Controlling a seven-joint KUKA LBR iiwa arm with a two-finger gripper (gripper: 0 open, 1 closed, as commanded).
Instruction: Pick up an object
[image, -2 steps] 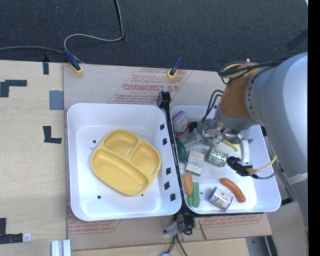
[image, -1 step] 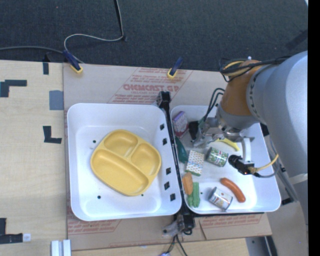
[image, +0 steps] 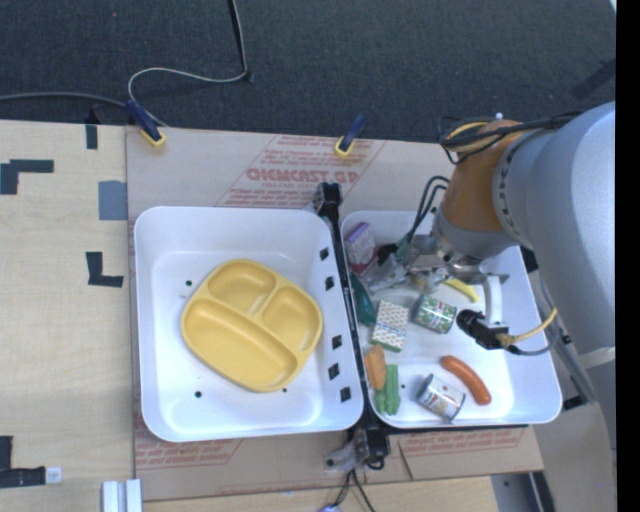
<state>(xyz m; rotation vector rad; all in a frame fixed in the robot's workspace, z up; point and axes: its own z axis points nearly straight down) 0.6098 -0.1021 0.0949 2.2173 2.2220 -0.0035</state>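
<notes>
The gripper (image: 412, 262) sits low in the right bin (image: 540, 395) amid toys: can (image: 435, 315), sausage (image: 466, 379), carrot (image: 375, 367); grip state unclear. A yellow plate (image: 252, 323) fills the left bin (image: 160, 300). Far cardboard (image: 290, 175) reads "CHEMCAST GP".

Yellow divided plate (image: 252, 323), white bins (image: 160, 300), red sausage (image: 467, 379), green-patterned can (image: 435, 315)

Shot from one fixed camera above the bench, angled down across both white bins (image: 160, 330), near enough to crop the arm (image: 560, 190) entering at right.
</notes>
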